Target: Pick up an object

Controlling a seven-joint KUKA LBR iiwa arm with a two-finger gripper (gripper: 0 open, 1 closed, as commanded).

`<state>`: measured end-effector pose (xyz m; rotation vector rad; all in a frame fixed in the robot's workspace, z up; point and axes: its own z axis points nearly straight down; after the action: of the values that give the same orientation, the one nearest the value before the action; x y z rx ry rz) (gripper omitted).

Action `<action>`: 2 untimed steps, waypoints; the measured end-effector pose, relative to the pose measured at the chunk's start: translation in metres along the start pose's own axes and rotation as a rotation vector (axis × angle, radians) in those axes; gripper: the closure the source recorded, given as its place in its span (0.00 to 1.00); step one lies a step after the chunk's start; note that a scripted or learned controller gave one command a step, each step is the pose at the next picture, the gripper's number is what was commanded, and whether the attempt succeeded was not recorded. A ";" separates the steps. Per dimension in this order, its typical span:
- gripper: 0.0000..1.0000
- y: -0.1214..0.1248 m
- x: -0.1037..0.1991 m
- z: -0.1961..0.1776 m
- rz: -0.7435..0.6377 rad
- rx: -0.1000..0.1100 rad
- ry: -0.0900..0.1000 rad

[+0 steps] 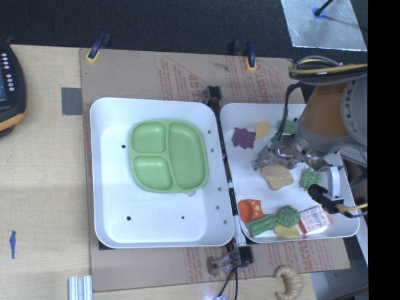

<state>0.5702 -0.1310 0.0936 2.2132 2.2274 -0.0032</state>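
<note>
My gripper (270,159) hangs low over the middle of the right bin (234,114), its grey metal tip just above and left of a beige lump (277,177). Nothing can be seen held in it. Around it lie a purple piece (243,137), a small yellow piece (262,129), a green piece (289,127) partly behind the wrist, and another green piece (309,179). Along the bin's near edge are a red piece (249,209), a green broccoli-like toy (275,220), a yellow piece (287,232) and a white and red carton (314,219).
The left bin (109,224) holds a green divided plate (169,155). A tan curled thing (289,281) lies on the bench below the bins. A black and orange pendant (9,86) sits at the far left. The arm covers the right bin's far right side.
</note>
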 end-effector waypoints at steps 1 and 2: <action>1.00 0.002 -0.003 -0.013 0.001 -0.004 -0.003; 0.00 0.002 -0.003 -0.012 0.000 -0.003 -0.003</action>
<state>0.5720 -0.1340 0.1057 2.2099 2.2241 -0.0036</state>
